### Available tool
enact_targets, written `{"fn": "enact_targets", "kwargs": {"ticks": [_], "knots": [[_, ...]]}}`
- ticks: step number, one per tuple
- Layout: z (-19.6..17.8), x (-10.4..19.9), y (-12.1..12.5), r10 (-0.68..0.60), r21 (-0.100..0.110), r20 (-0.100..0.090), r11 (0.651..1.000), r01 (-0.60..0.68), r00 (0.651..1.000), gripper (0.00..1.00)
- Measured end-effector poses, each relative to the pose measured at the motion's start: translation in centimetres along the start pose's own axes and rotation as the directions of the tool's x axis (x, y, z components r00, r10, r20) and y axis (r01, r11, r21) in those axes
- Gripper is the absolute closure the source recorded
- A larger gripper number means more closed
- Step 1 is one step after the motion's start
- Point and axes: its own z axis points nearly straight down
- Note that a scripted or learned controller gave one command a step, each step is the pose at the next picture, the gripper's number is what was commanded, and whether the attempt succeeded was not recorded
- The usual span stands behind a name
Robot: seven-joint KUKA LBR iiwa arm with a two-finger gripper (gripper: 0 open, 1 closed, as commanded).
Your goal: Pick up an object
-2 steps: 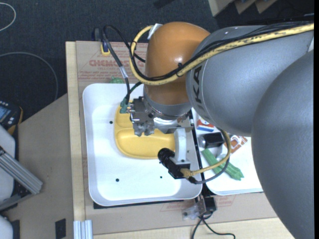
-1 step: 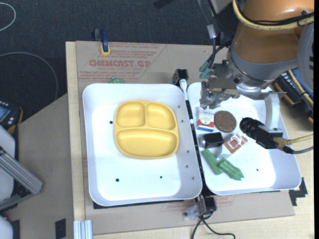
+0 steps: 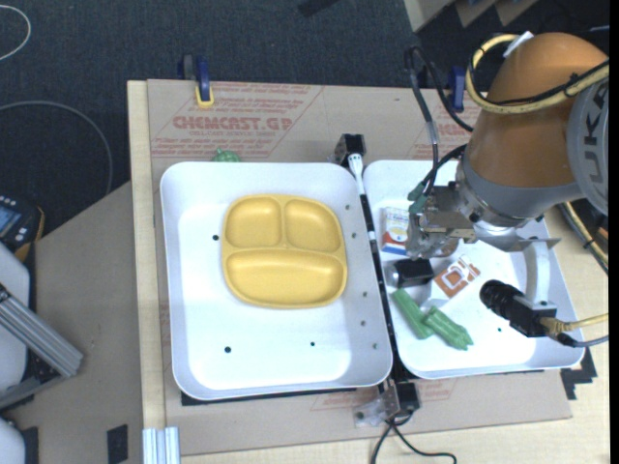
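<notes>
**A:** Any writing you can read?

**B:** Red print on the brown board (image 3: 242, 122) under the bins reads "CHEMCAST", then "G" and "P". The lines beneath it are too small to make out. The print on the card (image 3: 395, 228) is also too small.

**A:** And the surroundings?

**B:** The board lies over dark carpet (image 3: 77, 37), with a blue clamp (image 3: 202, 70) at its far edge. Two white bins sit on it, touching side by side. The left bin (image 3: 179, 269) holds a yellow plate (image 3: 285, 250) with three compartments, well to the left of the gripper.

**A:** How is the arm posed?

**B:** The arm (image 3: 532, 95) comes in from the right and bends down over the right bin (image 3: 503, 354), its orange band uppermost. The gripper (image 3: 432, 242) hangs low in that bin, near the wall shared with the other bin. I cannot tell whether it is released or clenched.

**A:** Where are the things to pick?

**B:** All close around the gripper. The card is just to its left. A black item (image 3: 411, 272) lies just below it, toward the near edge. A packet (image 3: 456, 277), orange and white, is just beside the black item on the right. The green pods (image 3: 433, 320) lie nearer still.
</notes>
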Motion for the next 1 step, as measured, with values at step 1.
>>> {"fn": "enact_targets", "kwargs": {"ticks": [1], "knots": [[6.05,-5.60,5.40,-0.001,-0.005,0.001,1.000,0.001,1.000,1.00]]}}
